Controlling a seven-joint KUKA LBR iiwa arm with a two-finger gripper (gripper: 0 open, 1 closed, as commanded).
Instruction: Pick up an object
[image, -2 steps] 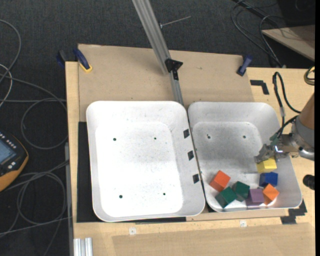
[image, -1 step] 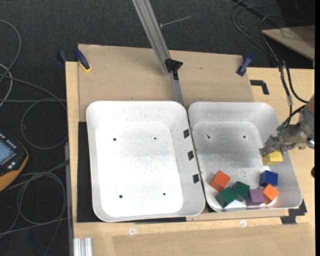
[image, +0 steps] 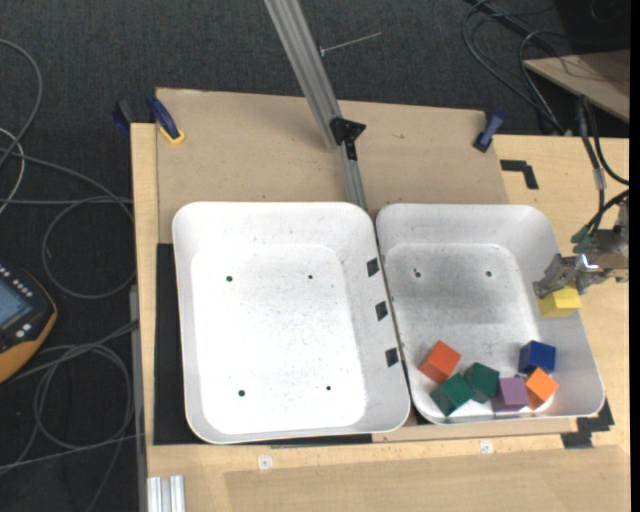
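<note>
At right bin (image: 500, 225) edge, fingers (image: 553, 280) pinching yellow block (image: 560, 300), lift step judged under way; next calls for raising clear of rim without slip.

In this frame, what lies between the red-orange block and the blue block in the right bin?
In the camera view, the stretch between the red-orange block and the blue block is mostly bare white bin floor; a dark green block sits just below that line.
</note>
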